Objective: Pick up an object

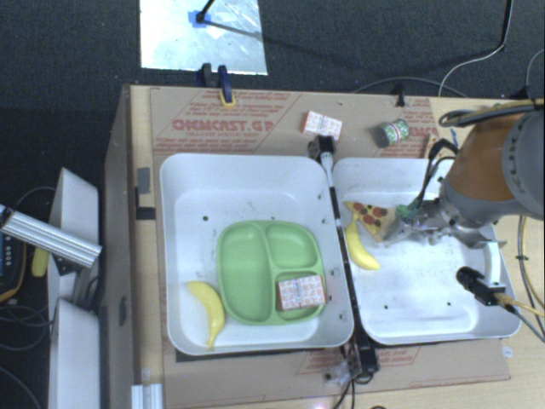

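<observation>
One gripper (398,217), low in the right bin (426,309), its tip close beside the pizza slice (370,216); finger spread too blurred to tell, nothing visibly held. Likely target: pizza slice, lying flat near the bin's left wall, a yellow banana (361,250) just below it. Advice: a flat slice gives little to pinch, so straddle one edge, press low, close slowly and avoid nudging it against the wall or catching the banana.

Right bin holds pizza slice and banana. Left bin (247,177) holds a green divided plate (255,271) with a patterned small box (300,292) in its lower-right compartment; a second banana (209,308) lies on the bin floor beside the plate's lower left.
</observation>
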Robot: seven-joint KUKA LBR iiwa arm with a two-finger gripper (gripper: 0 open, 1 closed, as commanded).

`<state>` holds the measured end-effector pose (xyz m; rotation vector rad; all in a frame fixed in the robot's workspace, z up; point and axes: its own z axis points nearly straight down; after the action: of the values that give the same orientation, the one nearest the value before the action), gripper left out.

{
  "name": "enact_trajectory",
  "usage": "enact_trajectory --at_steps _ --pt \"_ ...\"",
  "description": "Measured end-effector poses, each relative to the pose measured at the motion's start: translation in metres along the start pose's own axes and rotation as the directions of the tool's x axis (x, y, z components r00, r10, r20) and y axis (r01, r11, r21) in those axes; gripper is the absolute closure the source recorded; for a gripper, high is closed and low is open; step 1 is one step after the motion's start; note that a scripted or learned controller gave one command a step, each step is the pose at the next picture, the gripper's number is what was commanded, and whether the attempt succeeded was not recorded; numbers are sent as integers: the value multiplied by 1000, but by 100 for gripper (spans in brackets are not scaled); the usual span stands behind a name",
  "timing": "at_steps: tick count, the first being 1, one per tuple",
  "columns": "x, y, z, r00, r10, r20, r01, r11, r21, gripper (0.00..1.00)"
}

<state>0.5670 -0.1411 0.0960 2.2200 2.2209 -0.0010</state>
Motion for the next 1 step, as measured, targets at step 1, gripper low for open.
enact_trajectory --at_steps 1 --pt "-49 97 -105 1000 -3 1 3 1000 -7 0"
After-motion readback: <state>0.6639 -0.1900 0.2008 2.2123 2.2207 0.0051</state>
